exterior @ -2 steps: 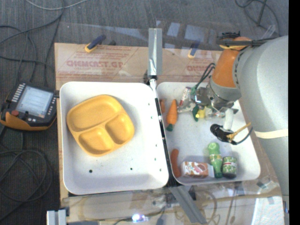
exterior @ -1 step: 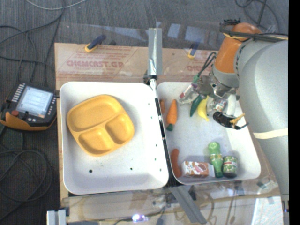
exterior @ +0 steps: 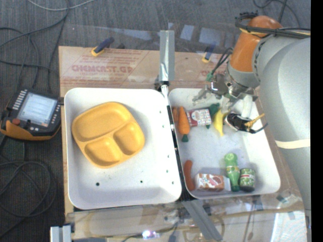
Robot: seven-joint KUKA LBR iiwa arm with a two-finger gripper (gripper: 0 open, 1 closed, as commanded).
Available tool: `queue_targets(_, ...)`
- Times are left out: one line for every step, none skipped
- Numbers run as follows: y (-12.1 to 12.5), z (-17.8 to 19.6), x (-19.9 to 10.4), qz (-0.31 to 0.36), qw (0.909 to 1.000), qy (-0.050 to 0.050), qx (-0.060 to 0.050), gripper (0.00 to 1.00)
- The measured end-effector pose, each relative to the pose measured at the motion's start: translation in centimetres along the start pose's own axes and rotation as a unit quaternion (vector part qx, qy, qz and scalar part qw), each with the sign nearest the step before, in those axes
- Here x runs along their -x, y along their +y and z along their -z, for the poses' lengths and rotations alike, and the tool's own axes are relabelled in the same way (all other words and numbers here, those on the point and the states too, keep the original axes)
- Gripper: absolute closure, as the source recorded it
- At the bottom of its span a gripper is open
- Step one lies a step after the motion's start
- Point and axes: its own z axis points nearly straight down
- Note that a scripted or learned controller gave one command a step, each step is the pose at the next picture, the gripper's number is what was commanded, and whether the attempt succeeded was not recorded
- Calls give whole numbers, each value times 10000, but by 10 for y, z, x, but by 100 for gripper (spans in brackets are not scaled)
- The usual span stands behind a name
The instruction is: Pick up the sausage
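Two things matter. Nearest, lying along the left wall of the shallow white right-hand bin (exterior: 262, 158) and so probably awkward to straddle: small reddish-brown sausage (exterior: 187, 171). Farther back, well apart from it: grey two-finger gripper (exterior: 220, 96), jaw state impossible to tell.

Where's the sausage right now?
The sausage lies in the right bin, against its left wall near the front, just left of the red-and-white packet.

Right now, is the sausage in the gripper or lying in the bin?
In the bin. The sausage lies at the right bin's left wall near the front, while the gripper is at the far end.
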Motion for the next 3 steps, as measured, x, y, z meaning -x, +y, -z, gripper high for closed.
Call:
queue_targets(-21,-38,-18,800,9968,-16,65,0)
queue_targets(-41,22,-18,1289,9917,-13,7,0)
queue_targets(-86,-38,-2,1804,9836,6,63,0)
